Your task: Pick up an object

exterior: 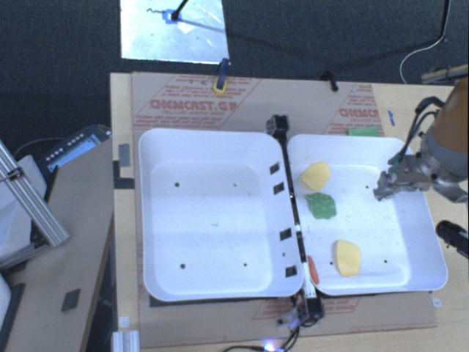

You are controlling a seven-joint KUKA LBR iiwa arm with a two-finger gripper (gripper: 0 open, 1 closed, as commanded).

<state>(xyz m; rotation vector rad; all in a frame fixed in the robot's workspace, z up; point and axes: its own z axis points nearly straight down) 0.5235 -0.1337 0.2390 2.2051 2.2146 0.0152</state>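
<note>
Grey KUKA arm with orange band (453, 127) is reaching in from the right edge, wrist angling down and leftward. Its grey two-finger gripper (384, 188) is hanging low, tips pointing down-left, nothing visible between them.

A dark blue-grey carpeted floor (330, 20) surrounds the pale wooden bench (124, 270), which is covered by a brown cardboard sheet printed with red lettering (190, 103). A shiny square metal plate (174, 20) lies on the carpet behind. A white cable (432, 46) curls at upper right.
</note>
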